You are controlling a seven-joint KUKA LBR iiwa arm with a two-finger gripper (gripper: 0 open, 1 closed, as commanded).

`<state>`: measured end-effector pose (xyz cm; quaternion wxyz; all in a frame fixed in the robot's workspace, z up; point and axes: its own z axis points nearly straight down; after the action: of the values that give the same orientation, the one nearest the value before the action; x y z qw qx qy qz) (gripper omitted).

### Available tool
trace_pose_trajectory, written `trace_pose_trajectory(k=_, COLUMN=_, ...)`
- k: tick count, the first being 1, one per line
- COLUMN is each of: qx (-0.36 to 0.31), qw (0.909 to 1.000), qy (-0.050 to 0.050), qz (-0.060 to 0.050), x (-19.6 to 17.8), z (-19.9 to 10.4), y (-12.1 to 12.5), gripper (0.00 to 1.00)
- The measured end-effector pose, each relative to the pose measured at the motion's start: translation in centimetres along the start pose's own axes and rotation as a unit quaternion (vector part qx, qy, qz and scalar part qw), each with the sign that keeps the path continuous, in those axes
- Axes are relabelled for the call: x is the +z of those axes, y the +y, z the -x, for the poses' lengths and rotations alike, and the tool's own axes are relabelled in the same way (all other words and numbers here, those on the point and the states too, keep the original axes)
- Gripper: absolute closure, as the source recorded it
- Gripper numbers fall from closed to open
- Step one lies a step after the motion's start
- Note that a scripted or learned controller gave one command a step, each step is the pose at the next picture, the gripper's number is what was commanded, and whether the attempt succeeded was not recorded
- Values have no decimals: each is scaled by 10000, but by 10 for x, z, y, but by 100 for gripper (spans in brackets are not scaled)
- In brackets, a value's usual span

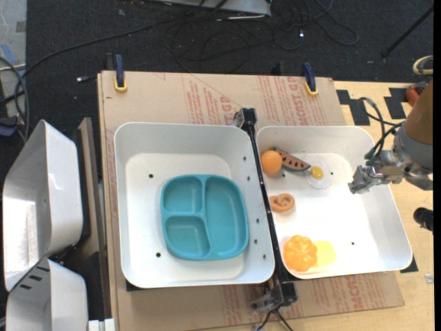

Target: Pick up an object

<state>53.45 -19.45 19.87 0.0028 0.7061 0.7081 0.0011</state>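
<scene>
In the right bin (pixel 386 212), nearest lies one orange pepper (pixel 300 252) by the front wall, then one pretzel-like ring (pixel 282 202), then one orange ball (pixel 271 162) touching a brown strip (pixel 295 162) running left-right. The left bin (pixel 131 185) holds one teal tray (pixel 204 217). The end effector (pixel 361 183) hovers over the right bin's right side; its opening can't be told.

Dark carpeted floor (pixel 62 19) strewn with black cables (pixel 207 29); a brown board (pixel 207 92), perhaps cardboard, covers the bench.
</scene>
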Motion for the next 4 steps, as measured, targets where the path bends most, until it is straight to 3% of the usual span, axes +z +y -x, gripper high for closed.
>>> trace_pose_trajectory(k=3, qx=-24, qw=10000, qy=22, qz=-35, x=-27, z=-155, y=-17, gripper=100)
trace_pose_trajectory(k=4, qx=-22, qw=10000, qy=18, qz=-34, x=-18, z=-210, y=-18, gripper=100)
